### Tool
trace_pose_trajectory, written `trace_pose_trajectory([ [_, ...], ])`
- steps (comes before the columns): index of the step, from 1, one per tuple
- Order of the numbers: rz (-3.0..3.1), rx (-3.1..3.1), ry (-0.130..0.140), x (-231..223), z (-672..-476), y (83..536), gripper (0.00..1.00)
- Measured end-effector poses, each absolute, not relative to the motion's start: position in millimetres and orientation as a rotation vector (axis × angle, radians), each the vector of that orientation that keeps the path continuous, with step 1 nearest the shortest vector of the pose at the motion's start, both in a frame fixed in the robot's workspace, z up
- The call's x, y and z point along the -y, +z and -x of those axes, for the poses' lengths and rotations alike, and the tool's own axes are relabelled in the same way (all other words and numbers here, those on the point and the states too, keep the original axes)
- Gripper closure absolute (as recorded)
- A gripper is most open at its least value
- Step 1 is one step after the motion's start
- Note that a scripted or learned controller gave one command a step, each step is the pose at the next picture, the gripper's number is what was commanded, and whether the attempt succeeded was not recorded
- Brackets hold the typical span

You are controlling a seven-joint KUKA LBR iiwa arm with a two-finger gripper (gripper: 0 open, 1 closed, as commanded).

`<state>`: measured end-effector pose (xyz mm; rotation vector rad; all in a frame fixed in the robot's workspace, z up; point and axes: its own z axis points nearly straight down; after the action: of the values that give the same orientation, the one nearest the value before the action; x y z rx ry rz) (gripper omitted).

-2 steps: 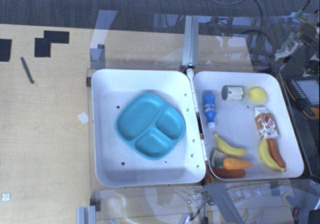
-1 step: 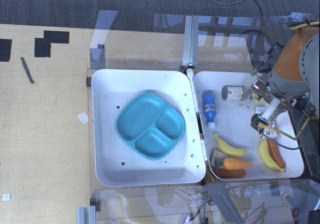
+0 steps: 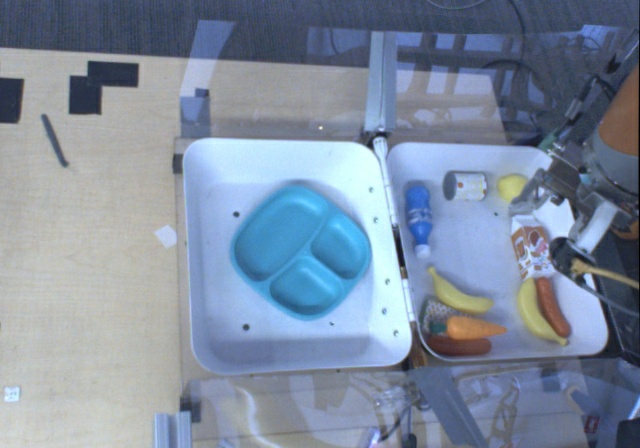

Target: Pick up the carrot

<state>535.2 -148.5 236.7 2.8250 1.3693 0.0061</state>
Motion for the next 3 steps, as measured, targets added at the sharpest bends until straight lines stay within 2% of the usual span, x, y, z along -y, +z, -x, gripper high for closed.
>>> trace_pose_trajectory([
  [1,-2.701,-1.606,0.001,109,-493.7,107,0.00],
  [2,-2.697,-1.607,0.006,108,-495.6,118,1.00],
  [3,-2.399,-2.016,0.010,91,-514.2,90,1.00],
])
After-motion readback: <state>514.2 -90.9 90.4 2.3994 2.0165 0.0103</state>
